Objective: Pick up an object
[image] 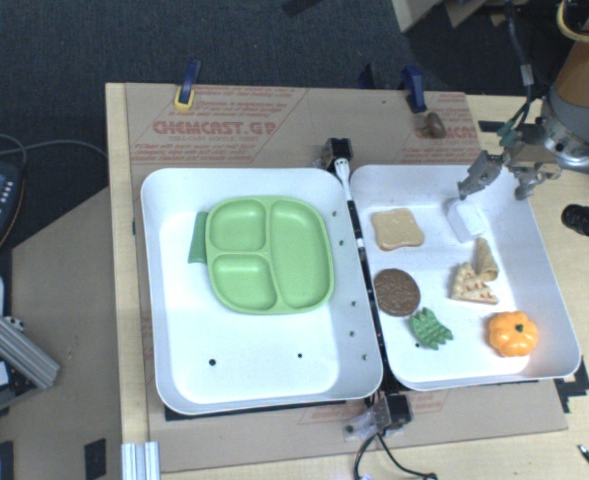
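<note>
My gripper (pixel 501 180) hangs over the far right part of the right bin (pixel 549 268), open, with nothing between its fingers. Just below its left finger (pixel 475 178) a small white block (pixel 464 219) lies on the bin floor. Further in the same bin are a slice of toast (pixel 398 229), a brown round patty (pixel 397 291), a green leafy piece (pixel 431 329), an orange pumpkin (pixel 512 333), a pizza slice (pixel 472 286) and a small tan pastry (pixel 485 257) touching it.
The left bin (pixel 169 298) holds a green divided plate (pixel 270 254). A raised divider (pixel 358 258) runs between the bins. Clamps (pixel 185 86) sit on the cardboard at the back edge. Cables trail off the bench front.
</note>
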Controlling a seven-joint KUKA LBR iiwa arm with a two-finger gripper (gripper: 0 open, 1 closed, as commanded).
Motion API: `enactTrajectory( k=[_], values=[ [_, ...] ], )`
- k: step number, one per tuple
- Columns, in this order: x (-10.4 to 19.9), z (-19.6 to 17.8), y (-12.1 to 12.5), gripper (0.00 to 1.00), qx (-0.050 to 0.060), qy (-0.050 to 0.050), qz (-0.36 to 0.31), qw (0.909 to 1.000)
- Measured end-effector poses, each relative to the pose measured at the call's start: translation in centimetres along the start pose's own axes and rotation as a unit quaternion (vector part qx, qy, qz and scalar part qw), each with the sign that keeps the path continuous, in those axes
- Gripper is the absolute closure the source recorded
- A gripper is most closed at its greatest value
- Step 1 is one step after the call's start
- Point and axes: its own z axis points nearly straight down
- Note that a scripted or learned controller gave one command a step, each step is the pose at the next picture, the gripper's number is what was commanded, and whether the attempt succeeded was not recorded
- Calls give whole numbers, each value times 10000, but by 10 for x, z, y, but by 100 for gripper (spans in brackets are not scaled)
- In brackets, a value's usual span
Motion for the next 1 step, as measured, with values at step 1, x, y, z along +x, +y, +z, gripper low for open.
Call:
enactTrajectory(
  k=[1],
  values=[
    [0,-9,3,0,-74,-14,-13,10000]
  ],
)
